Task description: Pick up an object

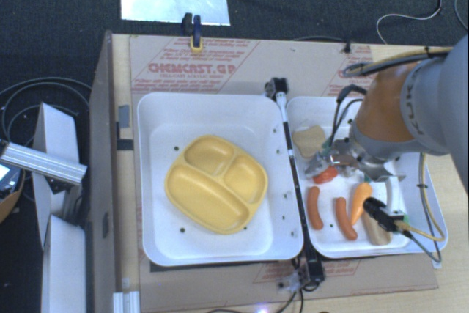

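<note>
My gripper is low in the left half of the right bin, with the grey arm and its orange band reaching in from the right. Directly under its tip lies a small red piece; I cannot tell whether it is gripped. A beige bread-like piece lies just to the gripper's upper left. In front of it lie two reddish sausages and an orange carrot. A tan piece rests near the bin's front edge.
The left bin holds a yellow plate with compartments. A divider rim separates the two bins. Cables run along the right bin's right side. A white box and a metal rail stand off the bench at the left.
</note>
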